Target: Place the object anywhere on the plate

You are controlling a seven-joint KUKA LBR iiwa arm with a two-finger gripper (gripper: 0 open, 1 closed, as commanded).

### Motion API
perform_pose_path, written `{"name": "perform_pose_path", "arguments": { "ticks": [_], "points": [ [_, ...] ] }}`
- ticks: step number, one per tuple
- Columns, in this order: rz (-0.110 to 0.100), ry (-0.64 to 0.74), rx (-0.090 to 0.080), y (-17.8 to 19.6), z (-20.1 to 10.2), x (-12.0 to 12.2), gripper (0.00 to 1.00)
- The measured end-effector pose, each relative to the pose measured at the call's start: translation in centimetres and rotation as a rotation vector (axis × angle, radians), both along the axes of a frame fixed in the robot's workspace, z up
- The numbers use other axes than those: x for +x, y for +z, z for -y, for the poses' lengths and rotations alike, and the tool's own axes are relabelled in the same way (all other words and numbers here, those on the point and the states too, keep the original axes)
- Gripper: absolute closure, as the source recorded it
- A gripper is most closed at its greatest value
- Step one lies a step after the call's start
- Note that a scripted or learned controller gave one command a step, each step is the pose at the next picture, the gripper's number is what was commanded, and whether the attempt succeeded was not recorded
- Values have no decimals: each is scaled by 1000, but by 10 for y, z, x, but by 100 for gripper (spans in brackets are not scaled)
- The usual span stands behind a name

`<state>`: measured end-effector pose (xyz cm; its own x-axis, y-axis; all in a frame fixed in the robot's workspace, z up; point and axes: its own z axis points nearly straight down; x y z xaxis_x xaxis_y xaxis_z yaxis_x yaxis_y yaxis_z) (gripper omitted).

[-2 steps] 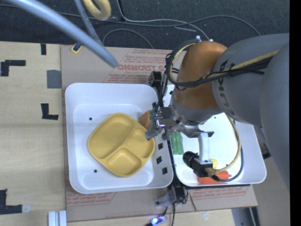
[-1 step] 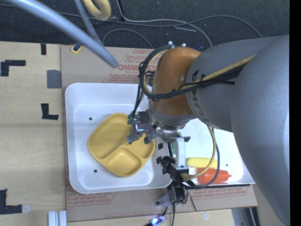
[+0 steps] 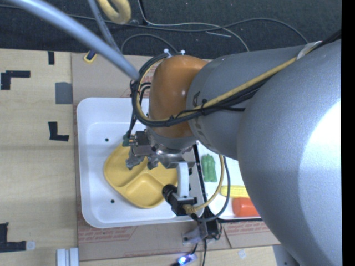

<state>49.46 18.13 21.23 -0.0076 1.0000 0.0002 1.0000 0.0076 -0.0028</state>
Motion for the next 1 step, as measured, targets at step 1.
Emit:
{"name": "perform_pose_path", "arguments": {
  "ticks": [1],
  "points": [
    [0,-5,-1,0,3,0,0]
  ]
}}
